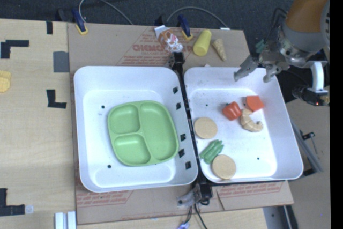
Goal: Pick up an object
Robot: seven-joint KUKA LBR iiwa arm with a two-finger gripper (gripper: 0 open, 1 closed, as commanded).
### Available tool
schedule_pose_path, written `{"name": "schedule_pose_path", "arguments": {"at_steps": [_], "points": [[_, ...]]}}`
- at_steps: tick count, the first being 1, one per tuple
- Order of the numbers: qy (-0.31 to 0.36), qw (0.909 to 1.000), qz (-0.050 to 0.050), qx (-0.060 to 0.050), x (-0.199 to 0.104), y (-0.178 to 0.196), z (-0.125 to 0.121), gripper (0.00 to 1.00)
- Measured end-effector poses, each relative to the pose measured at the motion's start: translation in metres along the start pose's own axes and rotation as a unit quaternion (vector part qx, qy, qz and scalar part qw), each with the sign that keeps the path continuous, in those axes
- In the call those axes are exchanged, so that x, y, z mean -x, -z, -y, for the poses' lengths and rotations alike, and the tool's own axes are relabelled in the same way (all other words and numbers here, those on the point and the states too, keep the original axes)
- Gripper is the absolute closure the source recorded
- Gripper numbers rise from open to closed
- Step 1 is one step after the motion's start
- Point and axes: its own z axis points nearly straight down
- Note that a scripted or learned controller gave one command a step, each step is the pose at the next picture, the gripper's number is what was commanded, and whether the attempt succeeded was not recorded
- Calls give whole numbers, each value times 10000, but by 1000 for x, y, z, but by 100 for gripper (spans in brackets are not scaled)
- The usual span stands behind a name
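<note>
Overhead, end effector (256, 69) hangs spread and unloaded above right bin's (278, 166) far rim. Red pepper (232, 110), orange block (254, 103) lie mid-bin, just below. Approach step, I judge; next: descend over one item, then clamp.

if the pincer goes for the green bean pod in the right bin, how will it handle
The green bean pod looks like a small toy food piece, so probably light and stiff. Its long, narrow shape may pivot or slide on the smooth white right bin if nudged off-centre. It lies close to two round tan discs, so a wide grasp could bump them.
</note>
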Motion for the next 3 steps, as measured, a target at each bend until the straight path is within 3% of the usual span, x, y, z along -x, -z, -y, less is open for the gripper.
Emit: {"name": "schedule_pose_path", "arguments": {"at_steps": [1,2,3], "points": [[-2,10000,-4,-15,-14,-82,29,0],[5,10000,2,22,-20,-169,15,0],[5,10000,13,35,-20,-159,15,100]]}}
